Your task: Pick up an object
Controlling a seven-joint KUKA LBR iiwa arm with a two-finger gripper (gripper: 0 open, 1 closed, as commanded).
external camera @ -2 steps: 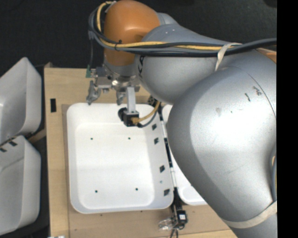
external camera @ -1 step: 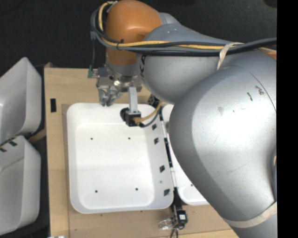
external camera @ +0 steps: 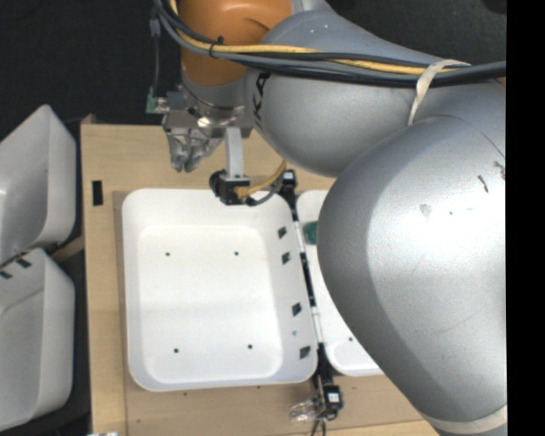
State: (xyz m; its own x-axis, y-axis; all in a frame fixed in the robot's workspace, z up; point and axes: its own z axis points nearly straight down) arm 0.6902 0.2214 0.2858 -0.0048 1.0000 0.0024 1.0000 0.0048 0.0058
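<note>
Hovering beyond the far rim of the left bin (external camera: 136, 281), my end effector (external camera: 186, 155) hangs over the pale wooden tabletop (external camera: 102, 153), just off that bin's far edge and toward its left half. From this slant it reads as a cluster of grey metal parts under my wrist, and I cannot tell whether it is spread or pressed together. I see nothing caught in it.

My orange band (external camera: 226, 25) sits above that, farther back from the left bin, with black and yellow cables (external camera: 341, 58) running across it. A slim grey post (external camera: 234, 153) drops beside the end effector to a black fitting (external camera: 230, 186) that rests at the left bin's far rim, where a yellowish cable loops off toward the bin's right corner.

The left bin's white floor carries four small dark dots. Along its right wall runs a line of black clips (external camera: 298, 281), and past that wall lies the right bin (external camera: 353, 362), most of it hidden under my big grey links (external camera: 417, 255).

The one candidate object I can make out is a small green sliver (external camera: 309, 232), just past the left bin's right wall, inside the right bin's near-left edge and tucked against my arm; too little shows to say what it is. It lies well apart from my end effector.

To the left of the left bin, off the tabletop, stand two white rounded shapes (external camera: 30, 196). A small connector with wires (external camera: 324, 400) sits near the left bin's front right corner.
</note>
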